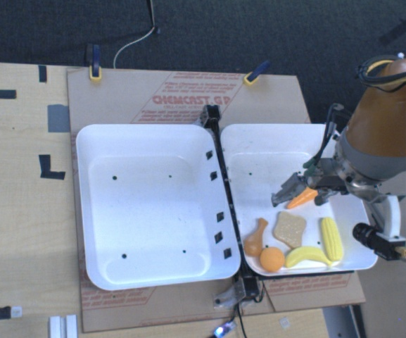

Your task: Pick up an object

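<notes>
- Two shallow white bins are seen side by side on a cardboard sheet (188,97); the left bin (90,189) and the right bin (259,146) are joined along a dark central divider (218,182).
- The gripper (293,191) is seen over the right bin, reached in from the right, with its dark fingers (284,193) pointing left.
- A small orange carrot (302,199) is seen just beside the fingers, at their lower edge; whether it is pinched between them cannot be told, and the state of the jaws cannot be told either.
- The remaining objects are crowded against the near rim of the right bin: a drumstick-shaped piece (256,238) near the divider, an orange ball (272,260) touching the near wall, a slice of bread (290,229) between them and the carrot, a banana (307,258) along the near edge, and a corn cob (331,239) towards the right wall.
- Open white floor is left in the far half of the right bin, above the gripper.
- Two clamps, one yellow (94,72) and one blue-and-yellow (255,72), are fixed at the far edge of the cardboard.
</notes>
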Available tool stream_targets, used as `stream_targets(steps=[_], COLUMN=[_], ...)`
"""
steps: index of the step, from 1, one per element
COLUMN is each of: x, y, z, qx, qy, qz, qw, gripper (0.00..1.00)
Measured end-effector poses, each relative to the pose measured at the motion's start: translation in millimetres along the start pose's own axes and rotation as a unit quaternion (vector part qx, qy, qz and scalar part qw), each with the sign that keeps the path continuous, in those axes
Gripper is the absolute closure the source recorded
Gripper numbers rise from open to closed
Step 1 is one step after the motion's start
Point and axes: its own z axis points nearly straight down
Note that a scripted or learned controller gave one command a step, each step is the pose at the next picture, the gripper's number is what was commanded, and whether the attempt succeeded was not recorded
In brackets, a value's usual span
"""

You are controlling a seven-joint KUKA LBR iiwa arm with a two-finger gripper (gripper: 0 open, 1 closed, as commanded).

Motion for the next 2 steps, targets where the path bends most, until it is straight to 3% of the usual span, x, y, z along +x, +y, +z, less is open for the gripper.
stream_targets(steps=[1, 2], x=[52, 64], y=[0, 77], z=[65, 81], qx=[0.003, -0.001], qy=[0.000, -0.001], qz=[0.000, 0.001], qw=[1.0000, 1.0000], gripper=[0.00, 0.00])
